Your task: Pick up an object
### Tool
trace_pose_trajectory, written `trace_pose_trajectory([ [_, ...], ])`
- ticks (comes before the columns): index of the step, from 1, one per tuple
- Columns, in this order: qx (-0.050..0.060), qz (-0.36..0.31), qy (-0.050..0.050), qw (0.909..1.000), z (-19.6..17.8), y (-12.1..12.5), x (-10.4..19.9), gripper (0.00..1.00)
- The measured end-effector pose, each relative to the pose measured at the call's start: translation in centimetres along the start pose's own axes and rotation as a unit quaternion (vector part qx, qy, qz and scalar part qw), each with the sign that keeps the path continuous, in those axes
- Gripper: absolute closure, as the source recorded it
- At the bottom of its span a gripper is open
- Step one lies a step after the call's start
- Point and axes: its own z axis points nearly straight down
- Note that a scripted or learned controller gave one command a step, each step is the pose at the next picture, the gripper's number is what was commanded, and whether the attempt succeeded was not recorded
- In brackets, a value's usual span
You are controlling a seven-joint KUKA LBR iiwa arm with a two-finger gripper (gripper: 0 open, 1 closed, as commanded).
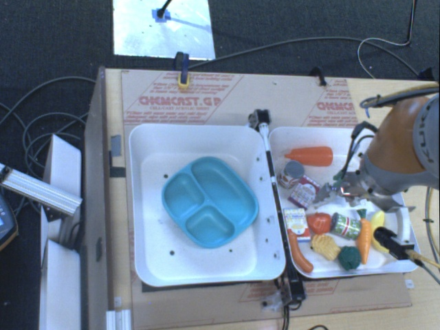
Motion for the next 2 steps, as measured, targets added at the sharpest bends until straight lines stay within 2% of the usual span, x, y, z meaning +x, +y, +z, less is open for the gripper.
trace_pose_trajectory([
  [1, -0.006, -0.001, -0.001, 1.0, 1.5, 8.1, 0.1, 0.0],
  [2, 0.015, -0.004, 0.003, 0.9999, 1.7, 12.6, -0.5, 0.0],
])
